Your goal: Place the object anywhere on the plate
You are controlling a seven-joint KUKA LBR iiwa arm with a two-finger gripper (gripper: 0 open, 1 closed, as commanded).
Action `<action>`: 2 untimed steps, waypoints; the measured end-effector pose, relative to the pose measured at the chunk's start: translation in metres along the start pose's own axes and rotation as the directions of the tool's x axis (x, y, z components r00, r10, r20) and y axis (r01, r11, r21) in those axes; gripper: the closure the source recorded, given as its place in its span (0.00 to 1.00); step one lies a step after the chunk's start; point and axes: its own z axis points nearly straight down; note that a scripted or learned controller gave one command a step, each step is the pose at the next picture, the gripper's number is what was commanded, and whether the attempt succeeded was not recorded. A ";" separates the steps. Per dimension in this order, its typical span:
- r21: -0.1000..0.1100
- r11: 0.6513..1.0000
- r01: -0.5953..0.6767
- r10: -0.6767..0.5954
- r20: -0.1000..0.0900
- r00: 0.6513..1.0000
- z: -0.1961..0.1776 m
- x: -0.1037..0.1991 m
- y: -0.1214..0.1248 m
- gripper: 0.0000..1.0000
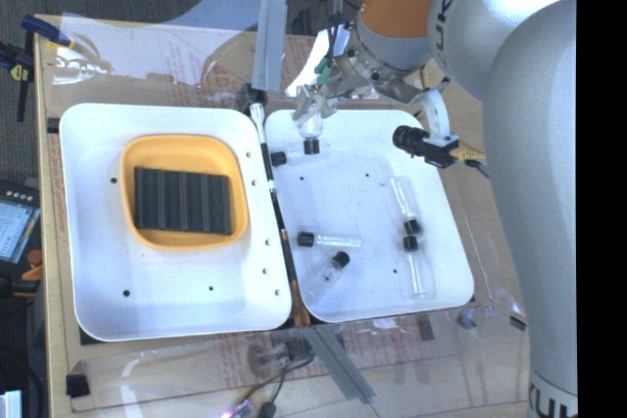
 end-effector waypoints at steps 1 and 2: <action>0.003 0.996 0.085 -0.085 -0.002 0.996 0.014 0.040 0.002 1.00; 0.005 0.976 0.217 -0.217 -0.002 0.976 0.057 0.093 -0.021 1.00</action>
